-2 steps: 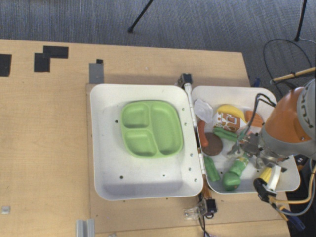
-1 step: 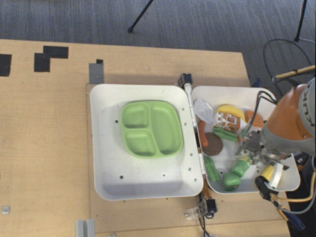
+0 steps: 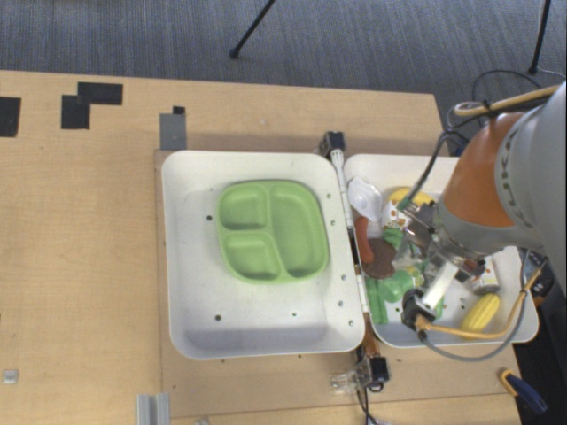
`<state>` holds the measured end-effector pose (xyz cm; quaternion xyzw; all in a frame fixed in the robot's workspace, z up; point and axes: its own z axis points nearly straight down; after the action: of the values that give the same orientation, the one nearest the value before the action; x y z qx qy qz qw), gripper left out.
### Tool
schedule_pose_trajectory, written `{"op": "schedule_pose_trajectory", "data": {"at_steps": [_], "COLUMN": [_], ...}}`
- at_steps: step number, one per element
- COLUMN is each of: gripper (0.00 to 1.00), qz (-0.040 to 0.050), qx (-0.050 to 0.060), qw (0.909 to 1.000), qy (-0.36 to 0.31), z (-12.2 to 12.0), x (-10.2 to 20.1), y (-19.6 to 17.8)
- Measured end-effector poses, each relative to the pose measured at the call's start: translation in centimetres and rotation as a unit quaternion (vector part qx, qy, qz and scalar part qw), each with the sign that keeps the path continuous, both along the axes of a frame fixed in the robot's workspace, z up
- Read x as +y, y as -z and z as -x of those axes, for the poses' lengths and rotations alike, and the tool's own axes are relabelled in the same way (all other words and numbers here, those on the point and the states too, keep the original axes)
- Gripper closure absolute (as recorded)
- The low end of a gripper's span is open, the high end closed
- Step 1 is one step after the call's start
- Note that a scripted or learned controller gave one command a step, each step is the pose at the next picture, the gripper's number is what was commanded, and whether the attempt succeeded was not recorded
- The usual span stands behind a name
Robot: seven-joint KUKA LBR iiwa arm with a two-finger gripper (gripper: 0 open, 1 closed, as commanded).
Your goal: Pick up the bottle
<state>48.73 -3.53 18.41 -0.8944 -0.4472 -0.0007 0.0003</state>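
A grey robot arm [image 3: 523, 175] with an orange band [image 3: 474, 184] reaches in from the right over the right-hand of two shallow white bins, which sit side by side on a pale wooden counter [image 3: 80, 237]. Its tool [image 3: 412, 237] is low over the clutter in the right bin [image 3: 523, 330]. The arm's own bulk hides the tool, so I cannot tell whether it is open or closed, or whether it has hold of anything. Just left of the tool lies a brown round thing [image 3: 381, 255], and nearer the bin's front edge there is a bright green thing [image 3: 388, 290]. Up and to the left of the tool, by the bin's far left corner, sits what looks like the bottle [image 3: 365, 197], a white rounded container, though I cannot be sure of it. It lies apart from the tool. A yellow thing [image 3: 400, 195] shows just beside it. To the right of the tool, toward the bin's front, lies a yellow ear of corn [image 3: 483, 311]. Well to the left of the tool, the left bin [image 3: 190, 326] holds a green divided plate [image 3: 270, 230] lying flat
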Motion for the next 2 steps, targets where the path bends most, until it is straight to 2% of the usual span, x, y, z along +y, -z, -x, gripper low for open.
{"op": "schedule_pose_trajectory", "data": {"at_steps": [1, 2], "gripper": [1.0, 1.0], "qz": [0.0001, -0.0001], "qx": [0.0, 0.002], "qw": [0.9959, 0.9915], "qy": [0.091, 0.13], "z": [0.0, -0.4], "x": [6.4, 12.6], "y": [-4.0, 0.0]}}
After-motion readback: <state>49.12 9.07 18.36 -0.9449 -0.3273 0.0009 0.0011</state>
